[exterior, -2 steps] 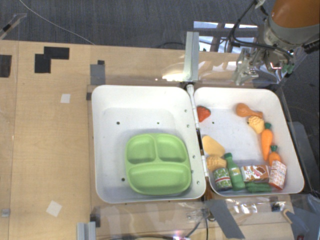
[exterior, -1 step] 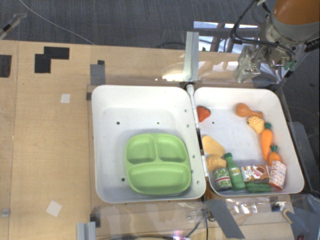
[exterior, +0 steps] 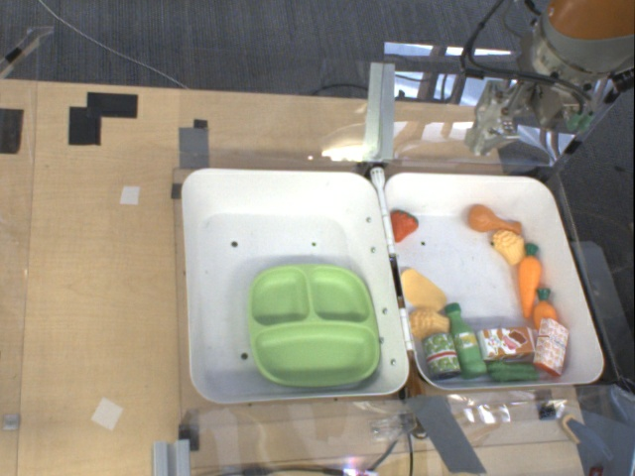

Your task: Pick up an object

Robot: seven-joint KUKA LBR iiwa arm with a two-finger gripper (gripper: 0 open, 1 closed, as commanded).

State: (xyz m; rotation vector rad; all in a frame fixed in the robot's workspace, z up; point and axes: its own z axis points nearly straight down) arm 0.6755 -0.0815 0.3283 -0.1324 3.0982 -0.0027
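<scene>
Right now my claw (exterior: 516, 117) hangs above the far edge of the right bin (exterior: 466, 266), past its rim and well apart from everything inside; whether it is released or clenched I cannot tell at this angle, and nothing shows in its grasp. My arm comes in from the upper right, the orange band (exterior: 593, 3) at the top corner. Below me the right bin holds the toy food: a red piece (exterior: 404, 226) near the divider, an orange-brown piece (exterior: 483, 218) at the far side touching a yellow piece (exterior: 510, 247), a carrot (exterior: 530, 278) running down the right side, a yellow wedge (exterior: 423, 289) by the left wall, a green bottle (exterior: 464, 340) and a small printed box (exterior: 552, 346) along the near wall. The left bin (exterior: 213, 266) holds a green divided plate (exterior: 314, 323) in its near half.
</scene>
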